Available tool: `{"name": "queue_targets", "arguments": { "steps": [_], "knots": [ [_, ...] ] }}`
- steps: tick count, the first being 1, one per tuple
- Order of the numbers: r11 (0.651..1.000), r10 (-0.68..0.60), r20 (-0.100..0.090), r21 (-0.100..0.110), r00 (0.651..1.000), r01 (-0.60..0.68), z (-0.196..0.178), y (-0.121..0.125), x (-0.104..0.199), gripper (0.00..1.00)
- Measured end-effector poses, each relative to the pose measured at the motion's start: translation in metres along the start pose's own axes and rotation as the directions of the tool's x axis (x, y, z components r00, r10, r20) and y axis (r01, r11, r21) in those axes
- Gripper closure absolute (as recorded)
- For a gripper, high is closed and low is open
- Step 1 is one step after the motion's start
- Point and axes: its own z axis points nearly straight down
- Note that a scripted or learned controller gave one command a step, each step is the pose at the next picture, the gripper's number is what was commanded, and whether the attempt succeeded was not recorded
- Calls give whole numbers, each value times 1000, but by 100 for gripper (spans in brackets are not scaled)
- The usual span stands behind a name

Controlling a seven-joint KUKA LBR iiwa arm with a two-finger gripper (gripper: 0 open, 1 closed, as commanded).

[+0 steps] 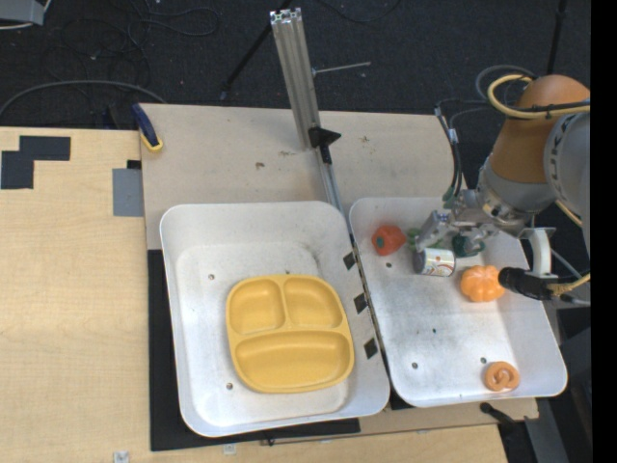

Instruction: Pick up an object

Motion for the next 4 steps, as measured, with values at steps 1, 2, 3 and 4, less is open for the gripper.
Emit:
{"name": "queue_targets", "arguments": {
  "steps": [1,2,3,4],
  "knots": [
    [1000,0,1,-2,1000,0,53,0,1,0],
    [1000,0,1,-5,1000,0,40,1,0,100],
    [1000,3,1,-7,1000,-3,-4,-5,-2,100],
    [1000,4,1,-7,1000,-4,-48,-9,-6,100]
  ]
}}
